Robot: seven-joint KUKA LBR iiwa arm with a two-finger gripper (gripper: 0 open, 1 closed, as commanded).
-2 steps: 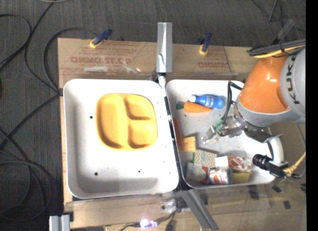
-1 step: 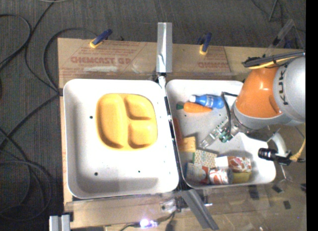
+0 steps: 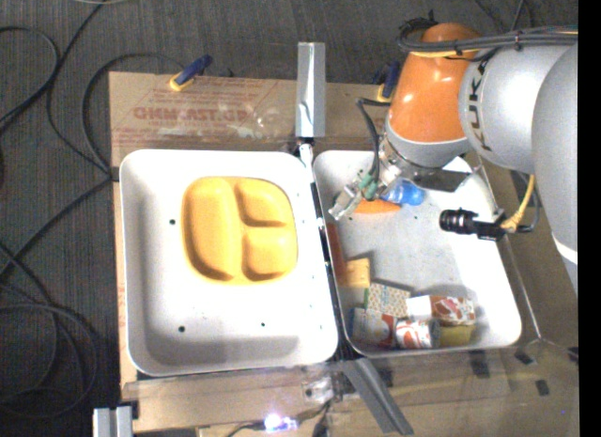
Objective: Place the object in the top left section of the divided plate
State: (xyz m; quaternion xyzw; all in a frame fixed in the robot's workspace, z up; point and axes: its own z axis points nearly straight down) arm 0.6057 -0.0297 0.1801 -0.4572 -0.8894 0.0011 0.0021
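Toward six o'clock in the right bin (image 3: 488, 327), clutter; at twelve o'clock, gripper (image 3: 349, 202) over an orange object (image 3: 378, 206), grip impossible to tell. Best: confirm hold, lift clear, carry toward nine o'clock to the yellow divided plate (image 3: 241, 229).

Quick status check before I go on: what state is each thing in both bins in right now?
Divided plate: flat in the left bin, nothing in its sections.
Gripper: low over the right bin, near its top left corner.
Orange object: beside the gripper.
Blue object: beside the orange one.
Small boxes and packets: piled along the right bin's lower edge.
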